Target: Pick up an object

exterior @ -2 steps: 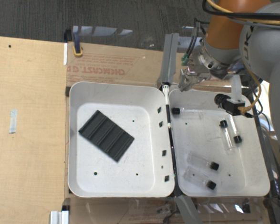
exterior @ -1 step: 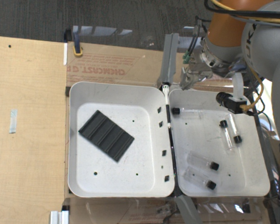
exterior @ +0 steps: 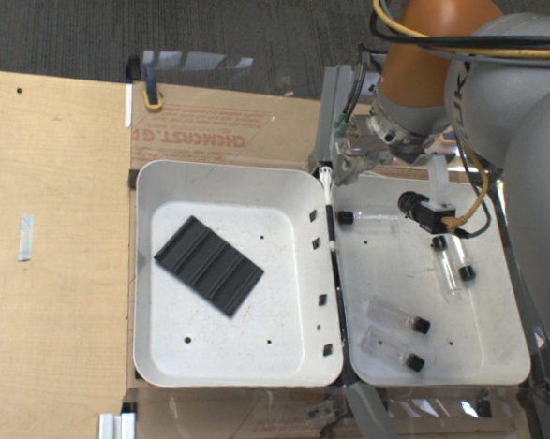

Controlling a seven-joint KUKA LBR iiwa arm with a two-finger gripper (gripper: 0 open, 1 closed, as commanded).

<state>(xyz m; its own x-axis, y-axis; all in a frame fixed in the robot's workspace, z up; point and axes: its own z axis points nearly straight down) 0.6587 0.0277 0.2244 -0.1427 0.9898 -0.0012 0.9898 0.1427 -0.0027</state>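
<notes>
Over the far edge of the right bin (exterior: pixel 519 358) hangs the gripper (exterior: pixel 359 159); I cannot tell how it is set. Clear little tubes with black caps lie apart in that bin: one (exterior: pixel 452 264) near the middle, two (exterior: pixel 395 316) closer to the front. A dark ridged slab (exterior: pixel 208 265) lies tilted in the left bin (exterior: pixel 146 252).

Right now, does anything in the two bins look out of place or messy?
Nothing looks damaged or spilled. The dark ribbed tray lies askew in the left bin, turned at a slant to its walls. In the right bin, the clear vials lie scattered at different angles.
</notes>
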